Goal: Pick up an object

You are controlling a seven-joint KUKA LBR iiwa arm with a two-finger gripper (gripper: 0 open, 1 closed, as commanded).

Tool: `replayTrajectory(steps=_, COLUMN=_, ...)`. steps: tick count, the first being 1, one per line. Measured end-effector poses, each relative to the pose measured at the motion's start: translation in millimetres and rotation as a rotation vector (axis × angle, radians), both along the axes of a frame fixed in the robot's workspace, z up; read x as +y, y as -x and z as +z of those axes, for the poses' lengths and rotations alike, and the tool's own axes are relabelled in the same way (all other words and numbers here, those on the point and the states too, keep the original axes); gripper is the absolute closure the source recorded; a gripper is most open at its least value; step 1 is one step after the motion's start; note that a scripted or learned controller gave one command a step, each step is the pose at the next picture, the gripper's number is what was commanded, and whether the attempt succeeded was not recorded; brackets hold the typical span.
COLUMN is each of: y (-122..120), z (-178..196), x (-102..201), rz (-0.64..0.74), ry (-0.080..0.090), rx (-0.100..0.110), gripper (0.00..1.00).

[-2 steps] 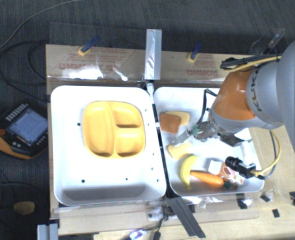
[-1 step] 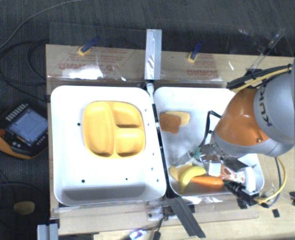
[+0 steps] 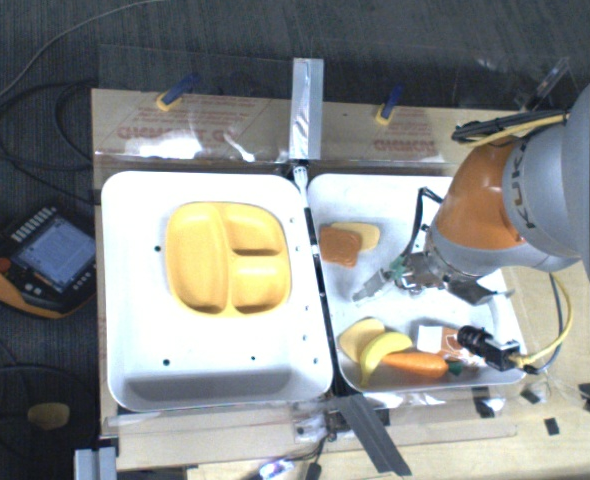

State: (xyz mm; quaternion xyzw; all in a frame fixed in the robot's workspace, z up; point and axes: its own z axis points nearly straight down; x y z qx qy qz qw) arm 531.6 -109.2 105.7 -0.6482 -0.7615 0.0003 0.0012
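Note:
My gripper (image 3: 377, 280) hangs over the middle of the right bin (image 3: 375, 190), reaching in from the right under the orange-banded wrist. Just up and left of it lies a brown and tan bread-like piece (image 3: 343, 243), a short gap away. Below it, along the bin's front wall, sit two yellow fruit pieces (image 3: 368, 346) and an orange carrot (image 3: 415, 365). A small white and red item (image 3: 433, 339) lies beside the carrot. I see nothing between the gripper's tips.
The left bin (image 3: 135, 358) holds a yellow divided plate (image 3: 228, 256). A ridge (image 3: 315, 268) separates the two bins. The arm's grey body covers the right bin's far right side. A handheld controller (image 3: 40, 263) lies off the bench at left.

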Motion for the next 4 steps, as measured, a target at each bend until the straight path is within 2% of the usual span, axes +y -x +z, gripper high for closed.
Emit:
replayTrajectory(steps=1, y=-69.7, z=0.8, x=-17.2, rz=0.119, ry=-0.001, rx=0.0, gripper=0.0)
replayTrajectory(steps=2, y=-104.2, z=78.1, x=40.6, rz=0.395, ry=0.002, rx=-0.001, gripper=0.0)
replayTrajectory(steps=3, y=-104.6, z=87.0, x=41.2, rz=0.395, ry=0.004, rx=-0.002, gripper=1.0)
replayTrajectory(steps=4, y=-125.2, z=-7.2, x=-10.6, rz=0.279, ry=0.003, rx=-0.004, gripper=1.0)
